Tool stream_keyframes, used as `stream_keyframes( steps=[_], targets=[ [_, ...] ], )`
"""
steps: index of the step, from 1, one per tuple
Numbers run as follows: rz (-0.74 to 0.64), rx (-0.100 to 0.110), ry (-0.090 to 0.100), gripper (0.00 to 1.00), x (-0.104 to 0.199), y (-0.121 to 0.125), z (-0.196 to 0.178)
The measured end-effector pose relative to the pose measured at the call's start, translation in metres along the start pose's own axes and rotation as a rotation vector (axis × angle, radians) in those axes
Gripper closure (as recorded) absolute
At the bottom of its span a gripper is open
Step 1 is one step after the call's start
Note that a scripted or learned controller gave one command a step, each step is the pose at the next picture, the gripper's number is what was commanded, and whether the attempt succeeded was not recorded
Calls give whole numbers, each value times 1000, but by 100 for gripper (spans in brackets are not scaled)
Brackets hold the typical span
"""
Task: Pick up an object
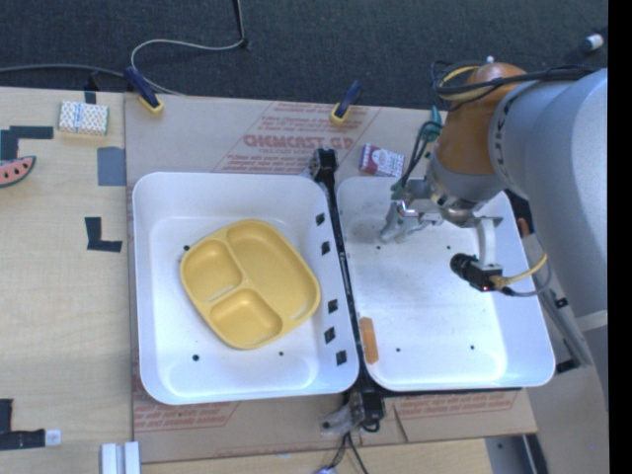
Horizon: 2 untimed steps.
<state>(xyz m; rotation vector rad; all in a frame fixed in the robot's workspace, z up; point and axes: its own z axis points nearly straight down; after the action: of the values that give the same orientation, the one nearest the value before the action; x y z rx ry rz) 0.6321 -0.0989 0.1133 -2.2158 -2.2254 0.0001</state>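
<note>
Nearest the camera, at the front edge of the bench, a dark clamp [354, 415] sits just below the seam [334, 265] where the two white bins meet. Just right of that seam, low in the right bin [444, 349], lies a small orange piece [368, 338], touching the bin's left wall. Left of the seam, the left bin [163, 363] holds a yellow divided tray [249, 282], lying flat and turned at an angle. Further up, right of the seam, the gripper [399, 221] hangs over the upper part of the right bin, well apart from the orange piece; its fingers look close together with nothing between them. A cable with a black plug [476, 271] dangles beside it. Beyond the seam's top end a small red-and-white packet [379, 160] lies on the cardboard [276, 141], with yellow clips [345, 103] at the far edge.
</note>
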Motion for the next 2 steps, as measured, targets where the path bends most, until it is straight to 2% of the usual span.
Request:
stream_keyframes(
  steps=[1, 2],
  targets=[
    [0, 0, 0, 0, 0, 0, 0],
    [-1, 2, 2, 100, 1, 0, -9]
  ],
)
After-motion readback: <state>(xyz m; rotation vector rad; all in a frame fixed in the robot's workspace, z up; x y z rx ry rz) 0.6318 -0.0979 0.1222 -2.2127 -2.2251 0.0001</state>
